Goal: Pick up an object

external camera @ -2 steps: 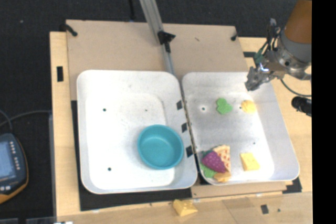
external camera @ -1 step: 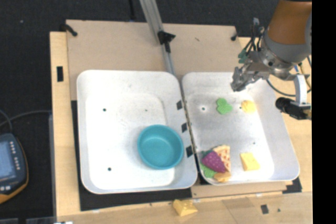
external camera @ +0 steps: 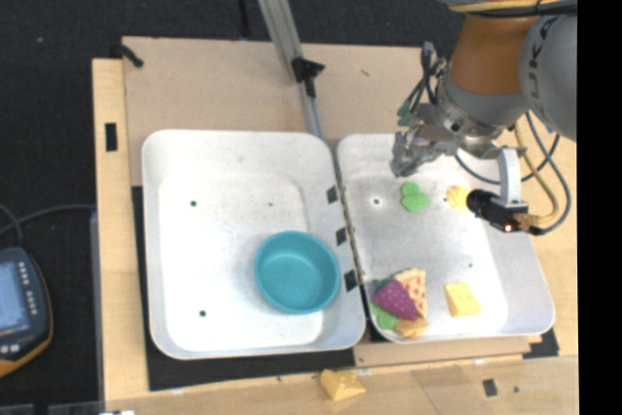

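Observation:
My gripper (external camera: 406, 162) hangs over the back part of the right bin (external camera: 515, 306), its dark fingers pointing down just above and left of a small green toy (external camera: 415, 199). Nothing shows between the fingers. A small yellow piece (external camera: 457, 197) lies to the right of the green toy. At the bin's front lie a purple grape bunch (external camera: 394, 297), a pizza-slice toy (external camera: 412, 287) and a yellow block (external camera: 462, 299). A teal bowl (external camera: 296, 271) sits in the left bin (external camera: 194, 170) near its front right corner.
A grey metal post (external camera: 277, 10) slants up from behind the divider between the bins. A yellow wedge (external camera: 341, 385) lies on the bench in front of the bins. A black handheld unit (external camera: 19, 306) sits at far left.

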`<state>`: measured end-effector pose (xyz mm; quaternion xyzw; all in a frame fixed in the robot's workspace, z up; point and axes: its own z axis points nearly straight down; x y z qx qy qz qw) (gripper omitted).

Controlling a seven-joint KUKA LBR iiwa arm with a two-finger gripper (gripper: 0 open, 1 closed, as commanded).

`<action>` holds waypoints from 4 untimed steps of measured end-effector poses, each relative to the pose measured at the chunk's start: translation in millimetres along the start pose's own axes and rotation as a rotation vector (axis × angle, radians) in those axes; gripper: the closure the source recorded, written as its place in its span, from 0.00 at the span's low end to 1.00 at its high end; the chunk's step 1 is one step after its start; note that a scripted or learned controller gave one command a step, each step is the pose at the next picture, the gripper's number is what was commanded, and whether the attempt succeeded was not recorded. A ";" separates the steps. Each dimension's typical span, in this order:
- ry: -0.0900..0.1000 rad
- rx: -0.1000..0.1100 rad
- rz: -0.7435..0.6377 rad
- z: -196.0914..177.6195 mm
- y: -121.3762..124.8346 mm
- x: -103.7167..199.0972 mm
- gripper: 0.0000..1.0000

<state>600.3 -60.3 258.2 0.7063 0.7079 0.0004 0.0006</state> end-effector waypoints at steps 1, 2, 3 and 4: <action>0.000 0.000 0.000 5.3 -3.5 39.3 1.00; 0.001 -0.001 -0.001 1.6 -6.0 84.4 1.00; 0.001 0.000 -0.004 5.6 -4.2 129.6 1.00; 0.001 0.001 0.000 5.5 -4.2 127.2 0.00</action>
